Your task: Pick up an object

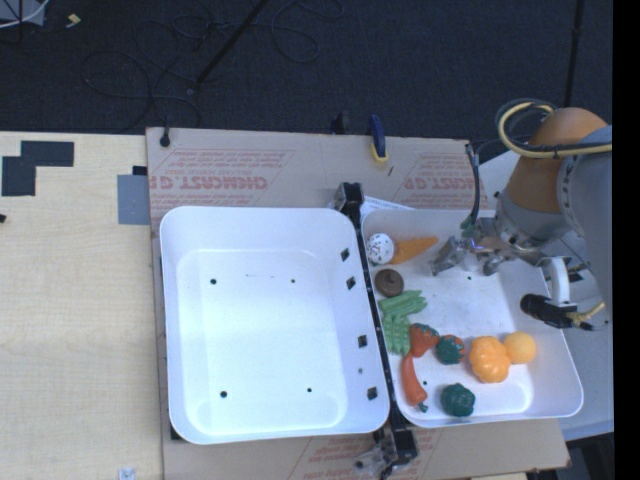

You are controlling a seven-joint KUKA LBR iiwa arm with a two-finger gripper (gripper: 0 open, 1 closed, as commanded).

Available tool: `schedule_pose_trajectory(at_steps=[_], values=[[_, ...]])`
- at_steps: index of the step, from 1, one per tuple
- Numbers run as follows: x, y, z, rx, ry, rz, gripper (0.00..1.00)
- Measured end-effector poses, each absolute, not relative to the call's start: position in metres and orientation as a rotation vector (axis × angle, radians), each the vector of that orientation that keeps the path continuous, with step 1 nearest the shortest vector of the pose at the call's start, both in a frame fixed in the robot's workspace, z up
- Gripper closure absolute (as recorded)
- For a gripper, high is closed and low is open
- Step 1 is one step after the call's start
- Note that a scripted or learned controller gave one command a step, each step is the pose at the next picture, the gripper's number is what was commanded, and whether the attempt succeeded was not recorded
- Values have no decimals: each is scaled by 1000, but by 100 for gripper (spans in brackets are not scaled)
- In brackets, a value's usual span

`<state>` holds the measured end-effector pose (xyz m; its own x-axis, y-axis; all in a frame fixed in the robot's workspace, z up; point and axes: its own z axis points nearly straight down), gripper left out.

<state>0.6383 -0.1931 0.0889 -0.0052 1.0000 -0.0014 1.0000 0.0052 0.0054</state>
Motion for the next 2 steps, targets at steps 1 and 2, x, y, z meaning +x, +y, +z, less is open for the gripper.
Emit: schedule_pose_trajectory(at_steps=[1,2], values=[[584,-116,87,2225,2228,-5,0],[625,-186,88,2221,2217,-1,0]])
